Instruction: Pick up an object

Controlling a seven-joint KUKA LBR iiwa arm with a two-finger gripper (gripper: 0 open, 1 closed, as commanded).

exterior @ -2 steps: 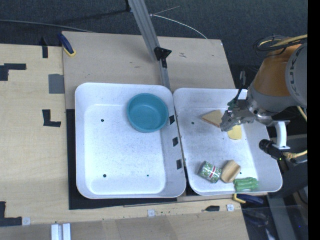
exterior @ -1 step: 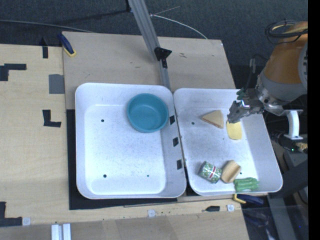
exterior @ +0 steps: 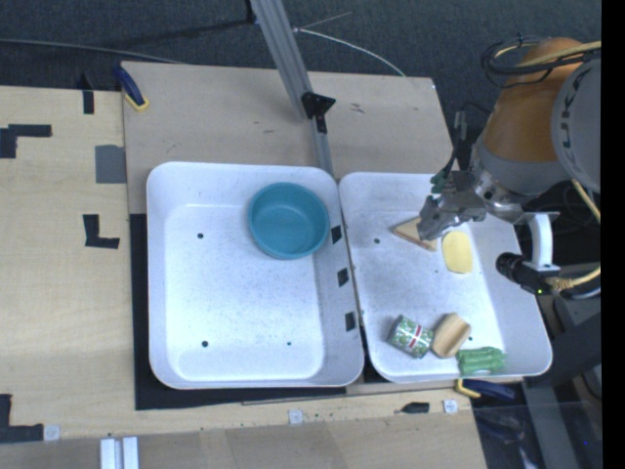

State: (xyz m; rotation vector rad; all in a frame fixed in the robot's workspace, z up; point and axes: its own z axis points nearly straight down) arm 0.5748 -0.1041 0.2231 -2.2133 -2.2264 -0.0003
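My gripper (exterior: 437, 225) hangs low over the upper part of the right bin (exterior: 386, 272), right above a tan wedge-shaped piece (exterior: 409, 233) that pokes out to its left. I cannot make out how its fingers stand. A yellow lemon-like object (exterior: 457, 252) lies just to the right of the gripper. Near the bin's front edge sit a green and white can (exterior: 411, 336), a tan bread-like piece (exterior: 449, 334) and a green object (exterior: 480, 361).
A blue bowl (exterior: 287, 220) stands in the upper part of the left bin (exterior: 195, 301). A grey metal pole (exterior: 285, 47) slants down from the top to the gap between the bins. The arm's orange and grey body (exterior: 532, 125) fills the upper right.
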